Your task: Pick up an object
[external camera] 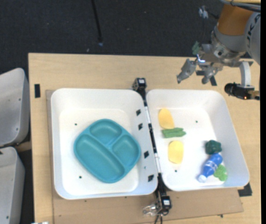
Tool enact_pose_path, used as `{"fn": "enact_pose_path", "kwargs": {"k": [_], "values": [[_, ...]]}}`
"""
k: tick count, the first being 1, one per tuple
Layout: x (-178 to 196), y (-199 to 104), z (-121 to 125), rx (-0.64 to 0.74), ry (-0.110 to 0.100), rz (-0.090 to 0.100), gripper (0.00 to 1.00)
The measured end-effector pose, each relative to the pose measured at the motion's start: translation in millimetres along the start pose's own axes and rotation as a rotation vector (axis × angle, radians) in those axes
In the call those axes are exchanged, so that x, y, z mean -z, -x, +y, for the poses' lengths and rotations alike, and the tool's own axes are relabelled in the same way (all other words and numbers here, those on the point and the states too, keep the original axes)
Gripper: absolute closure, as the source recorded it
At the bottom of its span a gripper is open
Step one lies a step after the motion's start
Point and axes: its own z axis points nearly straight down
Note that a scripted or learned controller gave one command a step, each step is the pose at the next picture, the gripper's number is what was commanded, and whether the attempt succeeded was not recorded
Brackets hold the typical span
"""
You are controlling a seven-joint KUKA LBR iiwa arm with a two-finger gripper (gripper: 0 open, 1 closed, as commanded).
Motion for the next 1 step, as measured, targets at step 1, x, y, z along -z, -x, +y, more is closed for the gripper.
{"fn": "enact_pose_path", "kwargs": {"k": [1], "values": [[7.9,-0.4,0.6,0.003,0.010,-0.001,0.00]]}}
